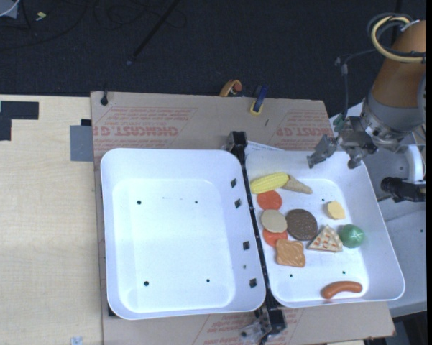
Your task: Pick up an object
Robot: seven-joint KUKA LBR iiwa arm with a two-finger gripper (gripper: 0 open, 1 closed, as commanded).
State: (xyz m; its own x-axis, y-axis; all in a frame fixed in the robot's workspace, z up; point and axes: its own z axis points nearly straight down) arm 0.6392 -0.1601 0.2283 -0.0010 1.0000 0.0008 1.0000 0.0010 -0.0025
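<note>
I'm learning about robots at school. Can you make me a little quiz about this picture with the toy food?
1. True or false: the end effector is holding the sausage.
2. Which bin holds the toy food: the right bin or the left bin?
3. What lies right next to the green ball? A) the corn cob B) the pizza slice C) the sausage

Key:
1. False. The end effector hangs over the far edge of the right bin, and the sausage lies at the near edge.
2. The right bin.
3. B, the pizza slice.
</note>
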